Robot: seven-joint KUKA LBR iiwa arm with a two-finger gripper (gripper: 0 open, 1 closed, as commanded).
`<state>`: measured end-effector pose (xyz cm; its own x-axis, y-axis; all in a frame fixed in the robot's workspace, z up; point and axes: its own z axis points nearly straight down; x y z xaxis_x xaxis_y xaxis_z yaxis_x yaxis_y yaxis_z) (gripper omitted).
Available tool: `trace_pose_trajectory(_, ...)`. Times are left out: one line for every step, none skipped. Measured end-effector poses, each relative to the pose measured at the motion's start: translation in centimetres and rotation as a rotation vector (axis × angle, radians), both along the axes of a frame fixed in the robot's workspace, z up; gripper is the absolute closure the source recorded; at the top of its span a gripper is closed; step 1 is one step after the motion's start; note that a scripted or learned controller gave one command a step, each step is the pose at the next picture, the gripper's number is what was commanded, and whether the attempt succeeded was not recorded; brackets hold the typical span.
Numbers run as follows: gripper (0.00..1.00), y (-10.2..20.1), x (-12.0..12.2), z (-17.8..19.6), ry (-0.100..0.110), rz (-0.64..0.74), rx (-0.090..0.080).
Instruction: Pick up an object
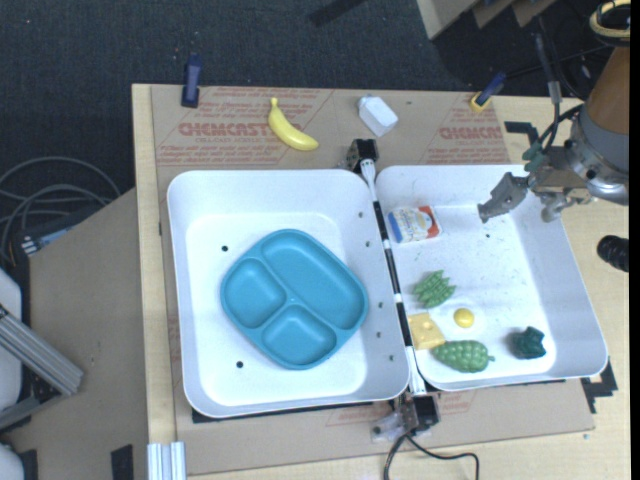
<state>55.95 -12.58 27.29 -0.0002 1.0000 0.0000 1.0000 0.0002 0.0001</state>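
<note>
Camera view, banana outside bins

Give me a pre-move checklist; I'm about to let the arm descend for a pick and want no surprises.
1. End effector over the right white bin: ok.
2. Nothing seen held: ok.
3. Finger opening: cannot tell.
4. Targets in that bin, such as the small red-and-white packet and leafy green toy: ok.
5. End effector directly above a target: not ok, bare floor below.
6. Blue divided plastic plate in the left bin, away from the arm: ok.
</note>
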Motion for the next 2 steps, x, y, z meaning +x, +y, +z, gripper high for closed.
trace_pose_trajectory(0.00,1.3,-7.1,-11.3,0.002,-0.001,0.001)
trace_pose_trajectory(0.00,3.5,-1.5,-16.9,0.000,0.000,0.000)
